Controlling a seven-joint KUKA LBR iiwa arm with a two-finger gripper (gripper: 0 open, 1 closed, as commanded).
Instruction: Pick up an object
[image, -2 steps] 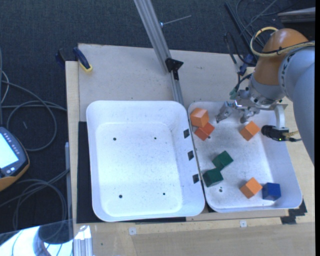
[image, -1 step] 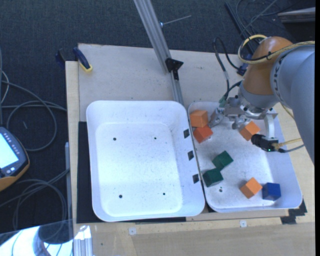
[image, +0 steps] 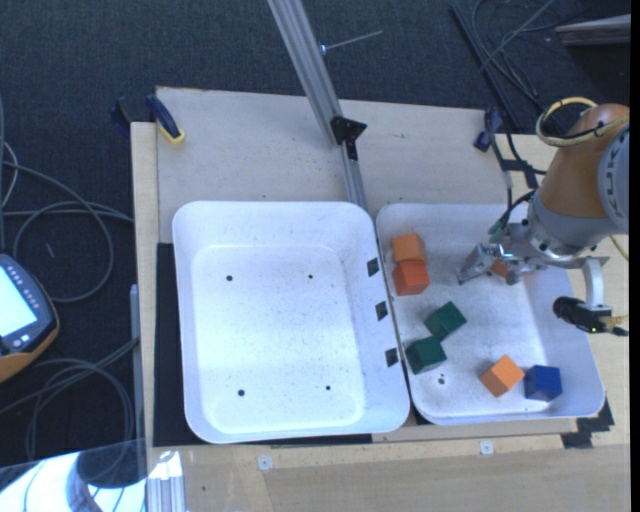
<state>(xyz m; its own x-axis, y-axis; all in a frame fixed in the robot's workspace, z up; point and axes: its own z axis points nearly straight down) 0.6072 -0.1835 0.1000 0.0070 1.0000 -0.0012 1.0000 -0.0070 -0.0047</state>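
Hovering over the right bin (image: 570, 345), the gripper (image: 487, 262) has its fingers spread, gripping nothing. Orange blocks (image: 409, 264) lie just left of it; green blocks (image: 436, 336), another orange (image: 501, 375) and blue (image: 542, 382) lie nearer.

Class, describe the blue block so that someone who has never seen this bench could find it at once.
Start at the right-hand white bin, the one the arm reaches into. Go to its near right corner, where two blocks sit side by side: the orange block and, on its right, the blue block. It is the bench's lone blue block, lying nearest the bin's right rim.
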